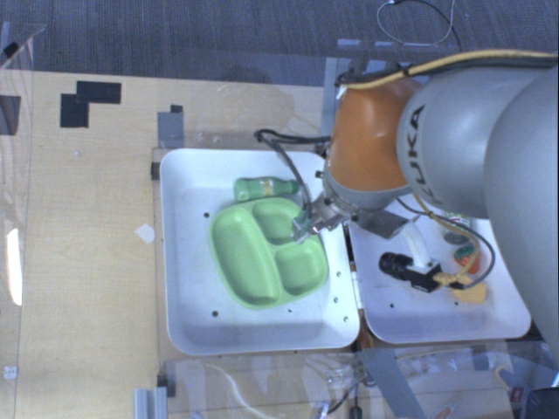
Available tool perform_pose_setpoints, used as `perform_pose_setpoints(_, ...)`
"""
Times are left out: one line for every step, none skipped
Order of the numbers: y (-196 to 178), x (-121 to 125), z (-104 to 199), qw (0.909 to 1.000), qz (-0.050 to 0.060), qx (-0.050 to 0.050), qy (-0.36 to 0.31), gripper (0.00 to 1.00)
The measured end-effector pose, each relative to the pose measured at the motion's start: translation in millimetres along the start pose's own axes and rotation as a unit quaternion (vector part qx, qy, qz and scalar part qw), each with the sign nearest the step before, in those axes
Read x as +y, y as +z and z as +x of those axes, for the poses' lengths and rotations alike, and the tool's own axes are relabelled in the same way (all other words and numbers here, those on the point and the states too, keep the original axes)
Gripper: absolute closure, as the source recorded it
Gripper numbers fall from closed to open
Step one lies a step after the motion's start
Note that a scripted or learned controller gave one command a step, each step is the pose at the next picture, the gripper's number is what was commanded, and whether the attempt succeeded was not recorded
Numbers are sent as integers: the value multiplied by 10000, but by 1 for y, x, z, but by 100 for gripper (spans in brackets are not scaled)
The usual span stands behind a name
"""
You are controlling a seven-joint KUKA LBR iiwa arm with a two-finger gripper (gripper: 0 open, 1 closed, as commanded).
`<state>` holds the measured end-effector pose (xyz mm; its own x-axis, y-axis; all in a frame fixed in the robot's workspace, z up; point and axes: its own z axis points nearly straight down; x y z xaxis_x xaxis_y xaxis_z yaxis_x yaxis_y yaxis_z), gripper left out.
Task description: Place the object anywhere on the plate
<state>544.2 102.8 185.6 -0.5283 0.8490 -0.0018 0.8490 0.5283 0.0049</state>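
Observation:
A light green divided plate (262,256) lies in the left white bin (188,312). A small green bottle (265,186) lies on its side just beyond the plate's far rim, touching or nearly touching it. My gripper (307,223) hangs over the plate's right side, near the ridge between its two smaller compartments and to the lower right of the bottle. Nothing shows between its tips. The grey arm with its orange band covers the gap between the bins.
The right bin (489,326) holds a yellow-orange piece (472,293) and a small multicoloured item (465,253), both partly hidden by the arm. Pale wooden bench top (87,234) lies to the left of the bins.

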Motion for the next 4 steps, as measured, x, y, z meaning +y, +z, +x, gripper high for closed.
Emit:
perform_pose_setpoints(22,23,3,9878,-3,2,-1560,100)
perform_pose_setpoints(-1,-96,-48,9853,-3,-8,-1707,100)
perform_pose_setpoints(0,-19,-23,9790,-2,2,-2039,100)
perform_pose_setpoints(-61,-59,11,9687,-14,-9,-2483,100)
